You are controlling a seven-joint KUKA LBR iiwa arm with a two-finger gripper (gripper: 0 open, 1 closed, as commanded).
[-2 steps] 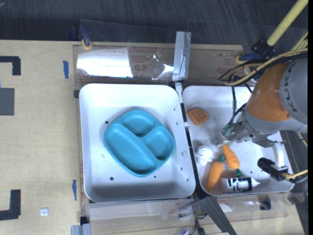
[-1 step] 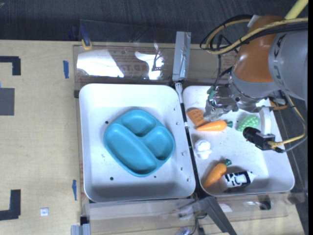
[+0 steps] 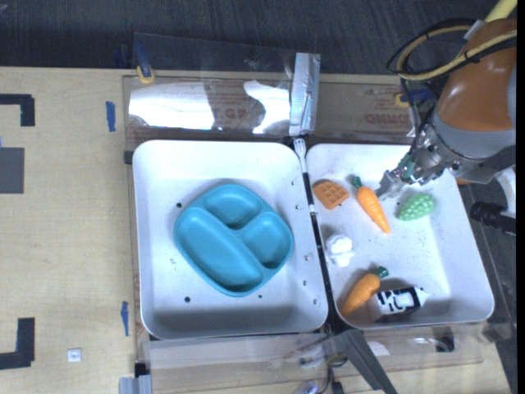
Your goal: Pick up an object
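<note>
Orange carrot [image 3: 373, 206] lies just beside the fingers [image 3: 394, 180], low in the right bin [image 3: 459, 253], apparently targeting it; opening: cannot tell.

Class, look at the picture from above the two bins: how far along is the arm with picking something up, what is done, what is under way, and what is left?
Done: the arm has reached into the right bin. Under way: the gripper hovers between the upper carrot and the green bumpy toy, with nothing visibly between its fingers. Left: grasp and lift. The waffle, white piece, lower carrot and black-and-white item lie untouched.
</note>
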